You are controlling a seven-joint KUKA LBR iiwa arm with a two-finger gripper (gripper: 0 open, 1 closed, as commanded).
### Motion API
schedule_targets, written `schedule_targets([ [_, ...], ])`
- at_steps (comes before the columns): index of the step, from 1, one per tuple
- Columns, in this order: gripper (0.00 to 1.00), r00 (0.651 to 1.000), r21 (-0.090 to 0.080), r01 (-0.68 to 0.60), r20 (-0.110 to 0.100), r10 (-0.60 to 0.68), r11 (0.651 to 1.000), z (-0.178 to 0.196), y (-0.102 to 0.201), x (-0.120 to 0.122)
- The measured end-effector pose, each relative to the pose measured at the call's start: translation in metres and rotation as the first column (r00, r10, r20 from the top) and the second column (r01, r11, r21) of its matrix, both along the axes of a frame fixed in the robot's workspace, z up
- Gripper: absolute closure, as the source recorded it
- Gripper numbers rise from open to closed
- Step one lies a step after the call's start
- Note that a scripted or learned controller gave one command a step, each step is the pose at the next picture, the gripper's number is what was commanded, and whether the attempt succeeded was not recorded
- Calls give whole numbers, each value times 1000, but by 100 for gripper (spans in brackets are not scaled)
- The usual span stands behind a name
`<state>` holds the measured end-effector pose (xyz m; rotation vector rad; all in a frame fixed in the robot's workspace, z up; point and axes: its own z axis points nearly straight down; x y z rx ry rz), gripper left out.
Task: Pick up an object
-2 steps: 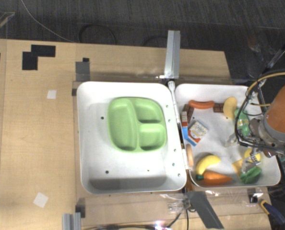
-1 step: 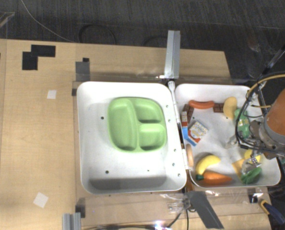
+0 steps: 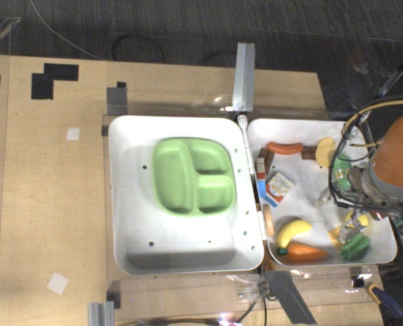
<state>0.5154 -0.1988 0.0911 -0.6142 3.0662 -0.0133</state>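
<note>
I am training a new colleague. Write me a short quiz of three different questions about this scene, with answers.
1. True or false: the green divided tray lies in the left bin.
2. Which lies directly beside the banana? A) carrot B) hot dog C) snack packet
3. Fill in: the arm reaches over the ____ bin.

Key: 1 true. 2 A, the carrot. 3 right; the right bin also holds the hot dog and snack packet.

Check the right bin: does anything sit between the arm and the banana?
Nothing visible does. The banana lies in the right bin beside the carrot, and bare white floor separates it from the arm's wrist at the bin's right side.
</note>
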Motion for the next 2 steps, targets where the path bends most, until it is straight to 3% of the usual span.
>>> schedule_targets([
  [1,0,995,-3,-103,4,103,995,0,23,-4],
  [2,0,870,-7,-494,5,494,870,1,105,-3],
])
